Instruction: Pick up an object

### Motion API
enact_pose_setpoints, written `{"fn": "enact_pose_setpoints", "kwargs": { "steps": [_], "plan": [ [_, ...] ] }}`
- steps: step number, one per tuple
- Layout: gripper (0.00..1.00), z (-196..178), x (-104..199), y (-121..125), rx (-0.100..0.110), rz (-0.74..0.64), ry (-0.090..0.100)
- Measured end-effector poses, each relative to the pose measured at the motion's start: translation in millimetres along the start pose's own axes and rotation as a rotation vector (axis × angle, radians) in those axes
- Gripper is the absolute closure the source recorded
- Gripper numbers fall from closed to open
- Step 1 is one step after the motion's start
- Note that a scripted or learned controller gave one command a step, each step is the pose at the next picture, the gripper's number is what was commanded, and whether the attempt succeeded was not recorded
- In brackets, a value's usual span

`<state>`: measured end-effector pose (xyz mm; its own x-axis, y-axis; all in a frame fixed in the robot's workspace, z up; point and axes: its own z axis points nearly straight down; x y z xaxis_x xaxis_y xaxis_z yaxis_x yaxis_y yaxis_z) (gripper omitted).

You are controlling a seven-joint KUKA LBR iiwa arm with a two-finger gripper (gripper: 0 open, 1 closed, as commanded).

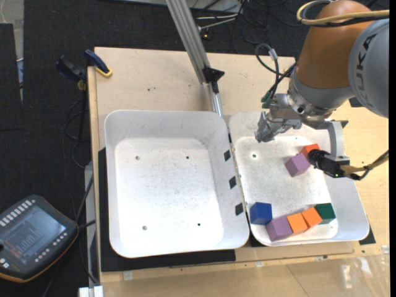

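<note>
Gripper (266,132) positioned over far-left part of right bin (352,218); finger spacing not discernible, nothing visibly held. In right bin: purple block (297,164) at centre, orange block (309,149) just beyond it, partly hidden by arm fittings. Along near edge, from left: blue block (260,213), purple block (278,228), orange block (297,221), green block (325,213), last three touching in a row. Left bin (124,129) alongside. Handheld pendant (31,237) at near left, off bench.
</note>
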<state>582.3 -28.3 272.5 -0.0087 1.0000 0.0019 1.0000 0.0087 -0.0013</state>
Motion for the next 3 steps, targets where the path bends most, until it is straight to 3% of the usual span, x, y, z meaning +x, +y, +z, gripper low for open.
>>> {"fn": "enact_pose_setpoints", "kwargs": {
  "steps": [2, 3],
  "plan": [
    [1.0, 19, 108, -12, -0.002, -0.001, 0.0],
    [0.0, 18, 104, -12, -0.002, 0.008, -0.002]
  ]
}}
